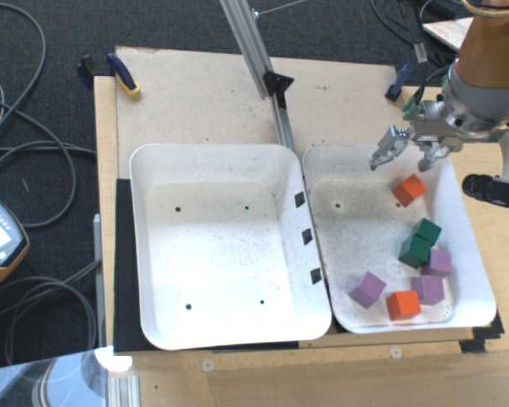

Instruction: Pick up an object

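My gripper point(407, 153) hangs over the far part of the right bin point(343, 227), fingers spread open and nothing between them. An orange block point(409, 190) lies just below and slightly right of the fingertips, apart from them. Toward the near right of that bin sit a green block point(420, 242), three purple blocks point(367, 288) point(428, 289) point(440, 262), and a second orange block point(403, 304).
The left bin point(220, 244) lies beside the right one, with a raised divider edge point(310, 236) between them. A slanted metal rail point(253, 49) runs over the bench behind the bins. Clamps sit at the bench's far corners point(123, 72) point(399, 87).
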Motion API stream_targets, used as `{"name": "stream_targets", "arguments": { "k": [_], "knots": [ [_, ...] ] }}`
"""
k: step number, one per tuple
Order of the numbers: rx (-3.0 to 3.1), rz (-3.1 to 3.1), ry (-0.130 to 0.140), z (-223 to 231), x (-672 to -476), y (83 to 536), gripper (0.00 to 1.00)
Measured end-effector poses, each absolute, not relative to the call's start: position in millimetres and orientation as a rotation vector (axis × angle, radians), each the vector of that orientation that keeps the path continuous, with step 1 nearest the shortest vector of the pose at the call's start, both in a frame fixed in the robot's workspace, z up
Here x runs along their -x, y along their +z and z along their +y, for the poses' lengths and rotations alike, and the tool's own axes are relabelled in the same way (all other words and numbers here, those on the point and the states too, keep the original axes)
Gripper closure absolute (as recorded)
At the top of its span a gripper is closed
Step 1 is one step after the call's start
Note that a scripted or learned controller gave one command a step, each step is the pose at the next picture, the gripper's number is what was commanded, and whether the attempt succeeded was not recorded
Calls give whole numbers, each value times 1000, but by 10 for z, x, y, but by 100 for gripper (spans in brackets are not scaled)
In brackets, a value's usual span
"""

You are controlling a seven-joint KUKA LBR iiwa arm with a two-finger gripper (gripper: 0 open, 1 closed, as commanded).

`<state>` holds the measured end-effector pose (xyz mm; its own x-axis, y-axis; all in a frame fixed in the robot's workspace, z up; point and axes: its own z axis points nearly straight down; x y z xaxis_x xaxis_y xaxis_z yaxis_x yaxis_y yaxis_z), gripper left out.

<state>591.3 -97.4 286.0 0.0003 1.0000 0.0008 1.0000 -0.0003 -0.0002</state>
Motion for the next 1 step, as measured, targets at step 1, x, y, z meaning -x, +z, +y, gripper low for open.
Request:
{"name": "stream_targets", "arguments": {
  "k": [1],
  "knots": [
    [2231, -2228, -10, -1266, -5567, 4621, 0]
  ]
}}
